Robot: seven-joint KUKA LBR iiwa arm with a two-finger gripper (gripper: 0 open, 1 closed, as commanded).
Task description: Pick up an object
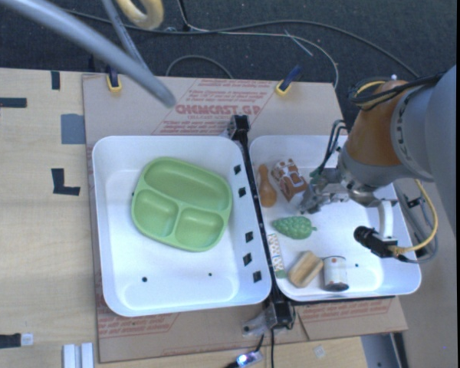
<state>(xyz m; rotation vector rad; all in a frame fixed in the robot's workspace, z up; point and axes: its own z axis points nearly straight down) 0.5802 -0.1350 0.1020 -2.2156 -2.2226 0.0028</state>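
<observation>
Objects, right bin [402, 282]: leaf [294, 226], roll [305, 268], can [336, 273], toy [289, 176], all unlifted; your gripper [316, 196] hovers beside the toy, its grip state indiscernible; pick pending.

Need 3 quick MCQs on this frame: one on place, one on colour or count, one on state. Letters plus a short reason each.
1. Where does the green divided plate lie?
A. left bin
B. right bin
C. on the cardboard outside the bins

2. What colour is the leaf-shaped item in the right bin?
A. red
B. green
C. blue

3. How does the green divided plate sit?
A. flat, compartments facing up
B. upside down
C. standing on its edge

Answers:
1 A: it rests inside the left bin.
2 B: the leaf shape is green, lying between the brown pieces and the tan roll.
3 A: its three compartments face the camera.
</observation>
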